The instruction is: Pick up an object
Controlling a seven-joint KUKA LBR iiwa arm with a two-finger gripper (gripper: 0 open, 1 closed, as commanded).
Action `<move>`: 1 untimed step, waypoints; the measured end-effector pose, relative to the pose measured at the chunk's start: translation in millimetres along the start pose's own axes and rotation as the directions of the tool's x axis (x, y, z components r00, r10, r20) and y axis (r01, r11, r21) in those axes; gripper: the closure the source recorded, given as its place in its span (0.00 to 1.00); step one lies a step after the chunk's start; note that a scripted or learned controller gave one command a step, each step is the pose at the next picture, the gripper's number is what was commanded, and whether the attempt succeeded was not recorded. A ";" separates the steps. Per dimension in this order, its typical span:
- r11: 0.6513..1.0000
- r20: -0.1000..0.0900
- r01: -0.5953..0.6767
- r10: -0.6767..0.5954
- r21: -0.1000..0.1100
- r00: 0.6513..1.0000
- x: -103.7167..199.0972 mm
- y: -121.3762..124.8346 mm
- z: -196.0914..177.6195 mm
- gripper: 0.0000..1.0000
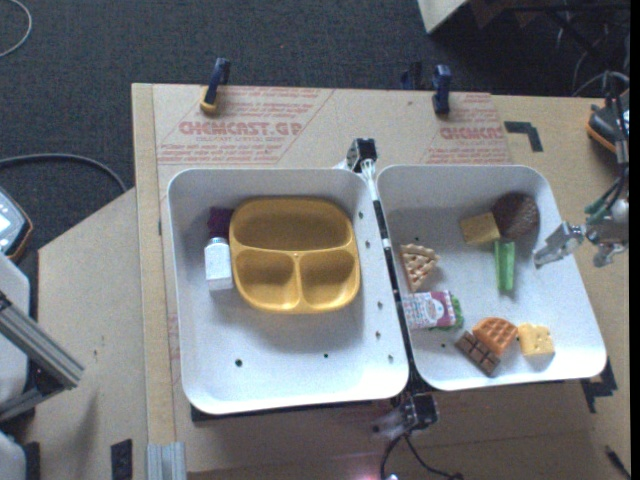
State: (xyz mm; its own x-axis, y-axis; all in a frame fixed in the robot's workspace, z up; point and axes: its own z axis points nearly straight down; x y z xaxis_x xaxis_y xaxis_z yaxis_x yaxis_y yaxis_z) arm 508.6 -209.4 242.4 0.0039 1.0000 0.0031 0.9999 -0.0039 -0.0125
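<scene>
A pale wooden worktop (300,118) printed with red lettering stands on dark carpet (100,28) crossed by cables, and two clamps grip its far edge. The claw (557,244) hangs over the right bin's (570,308) right rim; how far it is open cannot be told, and nothing shows between its fingers. That bin holds the toy foods, a green stick (505,265) nearest the claw, while the left bin (190,358) carries a yellow divided tray (294,254).

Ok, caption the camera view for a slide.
Gripper at the right bin's right edge above toy food; yellow tray and white bottle in the left bin.
</scene>
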 end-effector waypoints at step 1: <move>1.000 0.004 0.004 -0.004 -0.013 1.000 0.6 2.6 -6.8 0.00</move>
State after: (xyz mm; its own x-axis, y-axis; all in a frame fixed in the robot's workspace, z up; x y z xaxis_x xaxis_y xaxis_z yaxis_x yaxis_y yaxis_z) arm 511.4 -208.8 249.2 0.0001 1.0000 -0.0007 1.0000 -0.0001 0.0008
